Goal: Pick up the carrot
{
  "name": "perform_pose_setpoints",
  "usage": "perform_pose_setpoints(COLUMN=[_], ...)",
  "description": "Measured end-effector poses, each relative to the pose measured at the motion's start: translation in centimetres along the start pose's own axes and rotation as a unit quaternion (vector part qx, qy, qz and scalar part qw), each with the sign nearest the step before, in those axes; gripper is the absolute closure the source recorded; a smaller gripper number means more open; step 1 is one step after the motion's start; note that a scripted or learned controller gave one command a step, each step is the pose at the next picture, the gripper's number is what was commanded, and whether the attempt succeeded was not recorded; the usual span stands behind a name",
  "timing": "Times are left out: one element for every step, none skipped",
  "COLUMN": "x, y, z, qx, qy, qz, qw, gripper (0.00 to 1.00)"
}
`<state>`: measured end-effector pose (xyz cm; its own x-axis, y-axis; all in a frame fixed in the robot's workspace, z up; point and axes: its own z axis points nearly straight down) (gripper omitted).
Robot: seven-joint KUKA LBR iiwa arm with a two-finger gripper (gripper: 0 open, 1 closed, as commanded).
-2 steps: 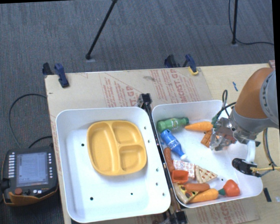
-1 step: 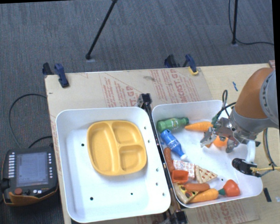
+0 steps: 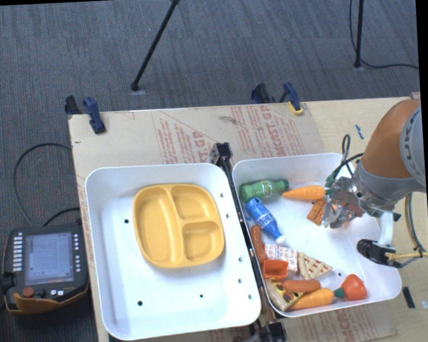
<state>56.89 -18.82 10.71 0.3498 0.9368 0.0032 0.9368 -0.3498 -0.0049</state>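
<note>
While the arm reaches in from the right, things lie as follows:

Arm: grey with an orange band [image 3: 393, 138], bent over the right bin's far right side.

Gripper [image 3: 337, 213]: low over the right bin [image 3: 364, 266], near its right wall, pointing left and down. Whether its fingers are spread or pressed together cannot be told; the tip is dark and blurred against what lies under it.

Carrot [image 3: 304, 194]: lying flat in the upper part of the right bin, thick end to the right, tip pointing left toward the green bottle. It is just up and to the left of the gripper, close beside it. Nothing shows the carrot between the fingers.

Brown piece [image 3: 317, 211]: a small ridged bit just below the carrot's thick end, right at the gripper's tip.

Second carrot [image 3: 314, 298]: near the front wall of the right bin, well apart from the gripper, beside a red pepper [image 3: 353, 287].

Green bottle [image 3: 263, 189]: on its side, upper left of the right bin, just left of the carrot's tip.

Blue bottle [image 3: 263, 219]: tilted, below the green one.

Pizza slice [image 3: 313, 267]: lower middle of the right bin, among other toy food.

Left bin [image 3: 117, 295]: holds a yellow divided plate [image 3: 179, 224].

Handheld controller [image 3: 45, 267]: on the floor, left of the bench.
</note>
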Motion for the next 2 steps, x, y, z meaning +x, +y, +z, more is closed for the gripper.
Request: perform_pose_setpoints(x=[0.00, 0.00], y=[0.00, 0.00], z=[0.00, -1.00], qx=[0.000, 0.001], qy=[0.000, 0.001], qz=[0.000, 0.000], qw=[1.0000, 1.0000], gripper=[0.00, 1.00])
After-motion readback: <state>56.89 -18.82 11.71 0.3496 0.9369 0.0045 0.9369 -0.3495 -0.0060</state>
